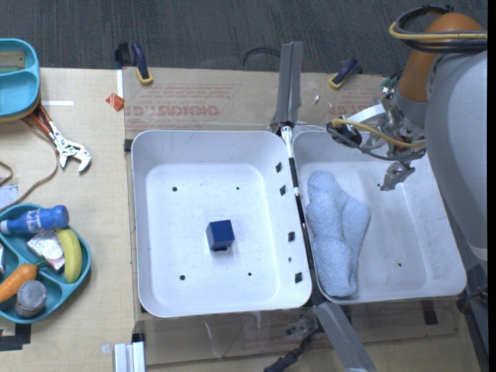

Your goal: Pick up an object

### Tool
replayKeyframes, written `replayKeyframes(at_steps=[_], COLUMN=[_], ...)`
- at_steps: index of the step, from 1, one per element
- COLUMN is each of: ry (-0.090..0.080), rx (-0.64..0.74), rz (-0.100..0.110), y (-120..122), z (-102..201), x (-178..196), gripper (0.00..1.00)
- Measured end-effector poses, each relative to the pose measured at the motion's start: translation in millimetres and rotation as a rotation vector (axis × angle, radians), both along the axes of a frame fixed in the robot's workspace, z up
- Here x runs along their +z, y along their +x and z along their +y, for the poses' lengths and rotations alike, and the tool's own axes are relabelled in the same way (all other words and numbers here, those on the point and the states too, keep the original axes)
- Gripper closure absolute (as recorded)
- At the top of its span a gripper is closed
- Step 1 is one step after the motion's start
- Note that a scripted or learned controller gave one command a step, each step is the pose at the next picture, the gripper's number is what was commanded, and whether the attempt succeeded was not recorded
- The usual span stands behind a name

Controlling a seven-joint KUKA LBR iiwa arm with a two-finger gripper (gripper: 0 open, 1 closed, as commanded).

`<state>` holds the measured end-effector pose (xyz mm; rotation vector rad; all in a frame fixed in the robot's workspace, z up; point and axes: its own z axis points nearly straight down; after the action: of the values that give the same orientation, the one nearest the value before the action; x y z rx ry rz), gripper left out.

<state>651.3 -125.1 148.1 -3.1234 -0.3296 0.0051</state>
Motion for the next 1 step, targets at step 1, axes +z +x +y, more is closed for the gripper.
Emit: replayKeyframes(at_steps=[1], ry=[-0.001], rx=[-0.011], rz=[-0.001], y=[-19.3], z=[-31.0], x=[106.3], gripper=[0.0])
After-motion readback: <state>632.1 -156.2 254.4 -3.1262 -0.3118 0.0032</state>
